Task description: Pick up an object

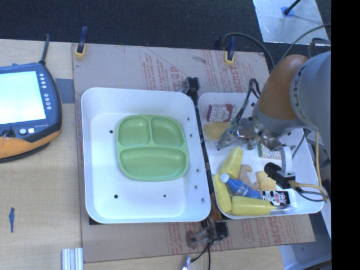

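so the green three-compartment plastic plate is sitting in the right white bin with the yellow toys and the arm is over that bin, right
Not quite. The camera view shows the green three-compartment plastic plate lying alone in the left white bin, not the right one. The rest holds: the yellow toys are in the right white bin, and the grey arm with its orange band is over that bin.

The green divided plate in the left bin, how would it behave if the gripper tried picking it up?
The green divided plate looks like rigid moulded plastic, so probably stiff and light. It lies flat with a low rounded rim, so fingers may slip off. Pushed, it would likely slide across the smooth bin.
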`<state>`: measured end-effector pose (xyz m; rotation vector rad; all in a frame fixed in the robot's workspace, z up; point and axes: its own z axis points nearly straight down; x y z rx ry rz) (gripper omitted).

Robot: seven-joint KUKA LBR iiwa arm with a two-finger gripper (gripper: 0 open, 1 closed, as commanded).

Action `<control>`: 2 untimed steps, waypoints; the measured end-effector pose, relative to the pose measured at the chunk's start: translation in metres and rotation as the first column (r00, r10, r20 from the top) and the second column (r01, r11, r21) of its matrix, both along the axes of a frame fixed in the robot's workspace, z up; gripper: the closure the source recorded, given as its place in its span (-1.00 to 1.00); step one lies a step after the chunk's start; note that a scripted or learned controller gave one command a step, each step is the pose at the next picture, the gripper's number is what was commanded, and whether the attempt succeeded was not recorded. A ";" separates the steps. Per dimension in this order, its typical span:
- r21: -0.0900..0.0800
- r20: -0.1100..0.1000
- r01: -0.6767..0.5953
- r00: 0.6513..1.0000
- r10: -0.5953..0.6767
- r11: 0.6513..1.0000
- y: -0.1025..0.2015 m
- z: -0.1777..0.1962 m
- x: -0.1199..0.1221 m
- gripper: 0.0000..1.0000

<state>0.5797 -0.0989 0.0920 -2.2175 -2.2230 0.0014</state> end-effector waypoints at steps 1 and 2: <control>-0.001 -0.003 -0.003 1.000 0.003 1.000 -0.004 -0.001 -0.041 -1.00; -0.001 -0.003 -0.002 1.000 0.002 1.000 0.003 0.000 -0.050 -1.00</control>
